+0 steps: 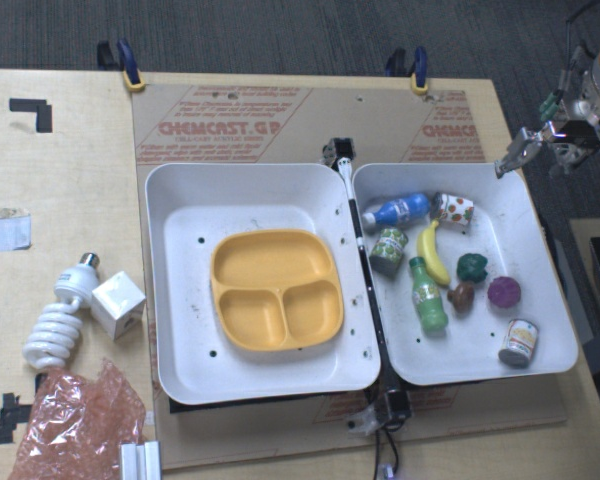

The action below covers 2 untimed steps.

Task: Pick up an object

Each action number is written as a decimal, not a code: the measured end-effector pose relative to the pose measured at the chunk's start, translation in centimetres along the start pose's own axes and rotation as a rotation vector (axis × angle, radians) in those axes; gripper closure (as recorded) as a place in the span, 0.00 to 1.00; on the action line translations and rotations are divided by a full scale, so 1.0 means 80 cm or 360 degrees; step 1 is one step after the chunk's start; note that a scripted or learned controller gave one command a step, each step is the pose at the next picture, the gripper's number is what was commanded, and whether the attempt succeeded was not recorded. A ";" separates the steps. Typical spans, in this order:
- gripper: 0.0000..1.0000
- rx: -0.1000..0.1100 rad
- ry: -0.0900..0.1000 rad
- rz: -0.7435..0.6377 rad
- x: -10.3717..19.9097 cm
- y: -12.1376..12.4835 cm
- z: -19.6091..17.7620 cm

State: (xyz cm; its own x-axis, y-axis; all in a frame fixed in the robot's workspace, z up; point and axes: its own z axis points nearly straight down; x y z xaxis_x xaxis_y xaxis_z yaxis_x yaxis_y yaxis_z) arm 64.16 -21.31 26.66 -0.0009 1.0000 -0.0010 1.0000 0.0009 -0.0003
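The right bin [545, 268] holds several small objects: a blue bottle [398, 210], a spotted white cup [454, 209], a banana [433, 253], a green can [388, 249], a green bottle [429, 295], a dark green lump [471, 266], a brown piece [461, 296], a purple ball [504, 291] and a tin [519, 343]. My gripper [536, 166] hangs above the bin's far right corner, outside its rim. Its fingers stand apart and hold nothing.
In the left bin [180, 268] lies a yellow divided plate [277, 290]. On the bench to the left are a spiral light bulb [55, 318], a white cube [118, 304] and a crumpled pink bag [70, 423]. Clamps [418, 68] hold the board at the back.
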 end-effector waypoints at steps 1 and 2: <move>0.00 -0.0001 0.0000 0.0001 0.018 -0.019 0.139; 0.00 -0.0001 0.0001 0.0003 0.034 -0.091 0.217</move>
State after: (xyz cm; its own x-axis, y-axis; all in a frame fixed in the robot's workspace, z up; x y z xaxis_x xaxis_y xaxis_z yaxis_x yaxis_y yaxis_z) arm 56.90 -18.63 9.27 0.0008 1.0000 -0.0006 1.0000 -0.0007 0.0004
